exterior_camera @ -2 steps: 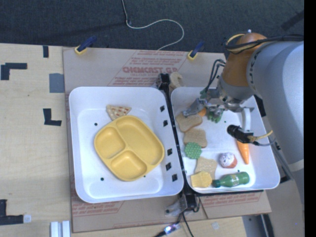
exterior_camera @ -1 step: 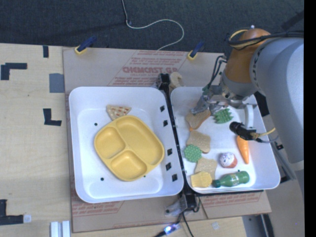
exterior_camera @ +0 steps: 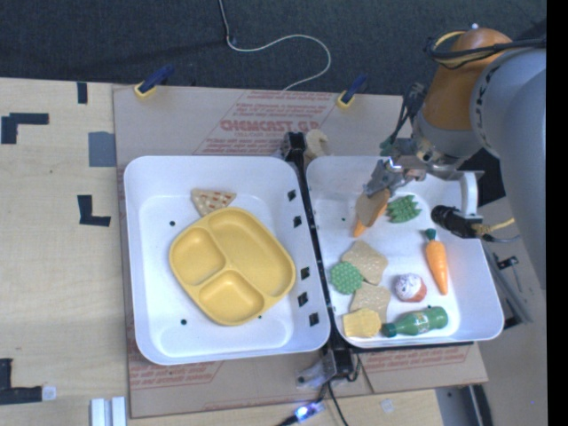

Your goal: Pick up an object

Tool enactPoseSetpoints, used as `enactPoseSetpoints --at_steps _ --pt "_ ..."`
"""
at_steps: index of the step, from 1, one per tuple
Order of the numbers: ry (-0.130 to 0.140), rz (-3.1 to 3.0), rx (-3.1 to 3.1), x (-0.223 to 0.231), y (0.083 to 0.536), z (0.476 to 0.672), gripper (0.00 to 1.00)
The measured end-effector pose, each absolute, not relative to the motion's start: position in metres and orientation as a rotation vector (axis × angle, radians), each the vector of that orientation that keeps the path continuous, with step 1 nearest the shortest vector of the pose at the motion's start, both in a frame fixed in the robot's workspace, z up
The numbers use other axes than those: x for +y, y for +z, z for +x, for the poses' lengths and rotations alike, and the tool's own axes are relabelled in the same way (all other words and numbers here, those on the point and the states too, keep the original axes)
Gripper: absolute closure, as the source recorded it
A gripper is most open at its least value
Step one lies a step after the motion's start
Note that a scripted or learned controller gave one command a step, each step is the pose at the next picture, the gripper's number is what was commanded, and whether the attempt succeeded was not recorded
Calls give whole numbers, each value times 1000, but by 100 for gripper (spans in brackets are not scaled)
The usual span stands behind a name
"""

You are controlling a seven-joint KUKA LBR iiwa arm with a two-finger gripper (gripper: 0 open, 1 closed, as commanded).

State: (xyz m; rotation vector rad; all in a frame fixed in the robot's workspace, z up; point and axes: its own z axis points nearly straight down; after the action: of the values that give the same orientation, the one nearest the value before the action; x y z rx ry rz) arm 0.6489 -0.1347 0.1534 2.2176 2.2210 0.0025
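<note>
End effector (exterior_camera: 383, 181) grips a carrot (exterior_camera: 369, 213), lifted tilted; cardboard (exterior_camera: 266, 124) reads "CHEMCAST".

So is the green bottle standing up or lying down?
Lying down. The green bottle rests on its side along the right bin's front edge.

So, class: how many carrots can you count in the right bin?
2. One carrot lies flat near the bin's right wall; the other carrot is tilted at the gripper. Nothing suggests more hidden.
</note>
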Motion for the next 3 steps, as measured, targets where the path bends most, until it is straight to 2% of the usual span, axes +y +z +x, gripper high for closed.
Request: enactPoseSetpoints --at_steps 1,2,3 --pt "3 2218 2220 -140 205 642 100" --pt "1 2220 2222 -140 226 642 100" --pt "-2 2218 2228 -90 214 649 100"
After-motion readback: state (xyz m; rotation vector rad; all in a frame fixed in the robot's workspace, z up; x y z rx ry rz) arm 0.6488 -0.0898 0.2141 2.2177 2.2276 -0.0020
